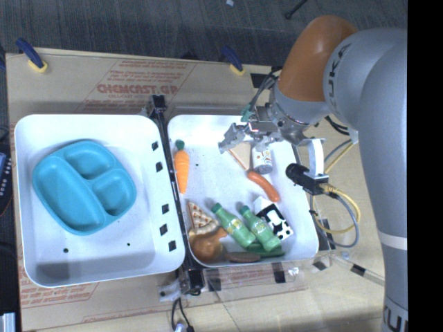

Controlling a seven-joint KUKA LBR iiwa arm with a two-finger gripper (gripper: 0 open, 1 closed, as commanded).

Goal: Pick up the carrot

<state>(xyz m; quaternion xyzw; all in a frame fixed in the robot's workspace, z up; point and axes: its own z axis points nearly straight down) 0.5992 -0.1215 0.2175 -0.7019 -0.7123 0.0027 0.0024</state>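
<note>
Camera view: arm (360, 68) over right bin (208, 126), far edge; claw (243, 135) there, grip state impossible to tell. Carrot (181, 170) against bin's left wall, untouched, well apart. Likely snag: wall crowding a finger, or sausage (264, 184) grabbed instead.

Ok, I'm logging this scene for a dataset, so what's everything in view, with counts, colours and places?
Bins: two, white, side by side on the bench.
Divided plate: one, blue, left bin.
Carrot: one, orange, right bin's left wall.
Sausage: one, orange-red, right bin's middle.
Bottles: two, green, right bin's near end.
Pizza slice: one, brown, beside the bottles.
Cow-pattern block: one, black-white, near right.
Clamps: two, blue-yellow, far edge.
Arm: one, grey-orange, right.
Gripper: one, over right bin's far end.
</note>
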